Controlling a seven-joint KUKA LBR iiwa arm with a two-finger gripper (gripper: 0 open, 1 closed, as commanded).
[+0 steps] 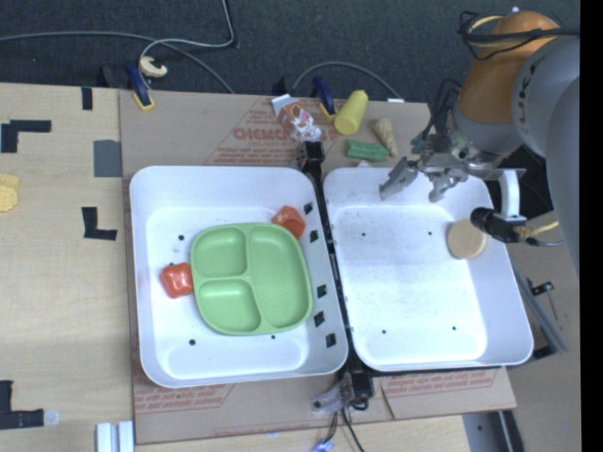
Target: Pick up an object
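My gripper (pixel 416 185) hovers over the back edge of the right bin (pixel 415 347), its two grey fingers spread apart with nothing between them. A tan round disc (pixel 464 241) lies in the right bin near its right wall, to the right of and in front of the gripper. In the left bin (pixel 160 347) a green divided plate (pixel 252 277) sits in the middle. A red-orange piece (pixel 290 221) rests at the plate's back right corner. Another red piece (pixel 176 279) lies against the plate's left side.
Behind the bins on the cardboard lie a yellow cylinder (pixel 350 112), a green piece (pixel 365 150), a tan piece (pixel 384 135) and a small wrapped packet (pixel 299 117). Cables run across the dark floor at the back. The arm's orange band (pixel 499 59) stands at the back right.
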